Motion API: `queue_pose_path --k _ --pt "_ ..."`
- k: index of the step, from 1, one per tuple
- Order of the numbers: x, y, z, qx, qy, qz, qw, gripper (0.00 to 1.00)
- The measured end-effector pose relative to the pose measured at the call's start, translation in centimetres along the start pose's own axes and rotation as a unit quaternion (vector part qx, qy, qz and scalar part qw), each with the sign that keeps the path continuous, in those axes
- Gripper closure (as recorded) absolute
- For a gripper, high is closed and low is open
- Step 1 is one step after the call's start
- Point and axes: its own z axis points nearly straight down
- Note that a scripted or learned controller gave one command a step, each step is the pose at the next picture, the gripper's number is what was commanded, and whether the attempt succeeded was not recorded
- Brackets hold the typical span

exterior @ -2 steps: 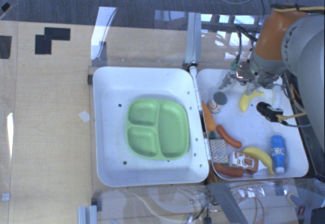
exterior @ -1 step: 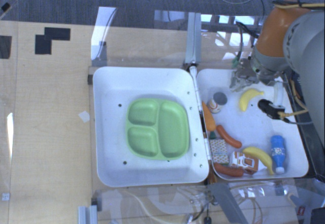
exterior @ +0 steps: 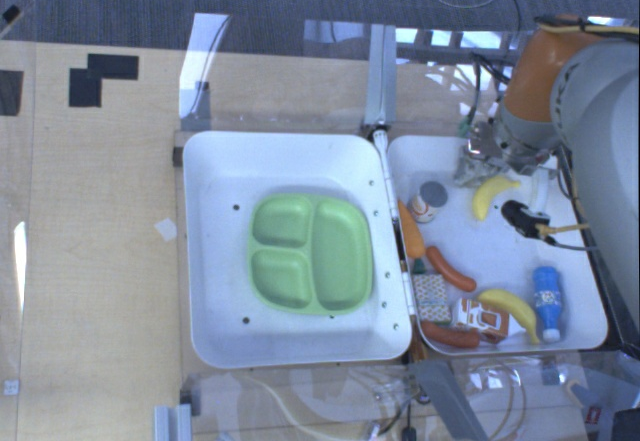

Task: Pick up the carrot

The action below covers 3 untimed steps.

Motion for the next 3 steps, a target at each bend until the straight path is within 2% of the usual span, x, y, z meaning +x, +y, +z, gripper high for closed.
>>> queue_pose_path --k 1,2,3 --pt "-0.4 -1.5 -0.1 -0.001 0.0 -0.208 0.9781 1.0" --pt "-0.3 -1.3 -1.4 -0.005 -0.001 -0.209 0.9778 1.0" --pt "4.0 -3.0 -0.2 -0.001 0.001 -0.03 0.9996 1.0"
